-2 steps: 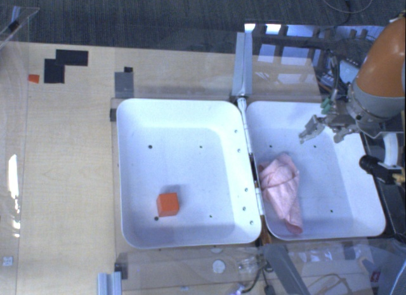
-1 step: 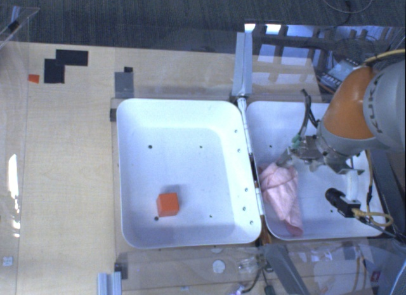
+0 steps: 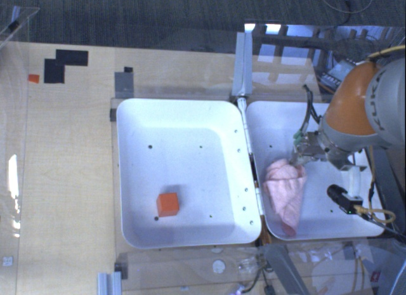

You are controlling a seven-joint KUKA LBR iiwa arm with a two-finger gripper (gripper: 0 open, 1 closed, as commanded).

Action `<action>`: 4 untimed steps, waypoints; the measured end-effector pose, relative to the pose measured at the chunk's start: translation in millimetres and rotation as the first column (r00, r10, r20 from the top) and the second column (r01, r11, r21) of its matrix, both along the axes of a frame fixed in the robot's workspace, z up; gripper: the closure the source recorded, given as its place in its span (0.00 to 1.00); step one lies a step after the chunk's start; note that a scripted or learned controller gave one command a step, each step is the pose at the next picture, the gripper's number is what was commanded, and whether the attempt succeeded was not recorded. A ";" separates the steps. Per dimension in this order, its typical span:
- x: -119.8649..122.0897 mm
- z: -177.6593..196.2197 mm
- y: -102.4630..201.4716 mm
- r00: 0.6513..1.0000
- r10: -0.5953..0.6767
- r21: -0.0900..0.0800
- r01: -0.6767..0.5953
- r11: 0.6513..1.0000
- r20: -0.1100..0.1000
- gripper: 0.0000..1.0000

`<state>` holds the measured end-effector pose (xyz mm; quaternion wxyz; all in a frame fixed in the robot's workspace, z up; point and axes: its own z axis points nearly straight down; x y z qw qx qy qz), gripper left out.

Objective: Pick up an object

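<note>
Pink cloth (image 3: 285, 193) in right bin (image 3: 317, 224) | just below-left of pincer (image 3: 303, 154) | pincer state: cannot tell

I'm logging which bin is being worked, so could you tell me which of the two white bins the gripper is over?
The right-hand white bin, the one holding the crumpled pink cloth; the gripper is at the cloth's upper end. The left-hand white bin holds a small orange cube.

Grey arm (image 3: 388, 106), orange band, black cables at wrist.

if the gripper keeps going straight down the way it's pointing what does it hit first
Most likely the pink cloth in the right bin: the gripper sits right at its upper edge. Depth is unclear from this slanted view.
</note>
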<state>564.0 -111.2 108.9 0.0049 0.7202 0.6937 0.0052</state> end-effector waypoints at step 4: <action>105.2 -18.7 14.2 0.995 0.100 -0.004 -0.100 0.995 0.000 0.00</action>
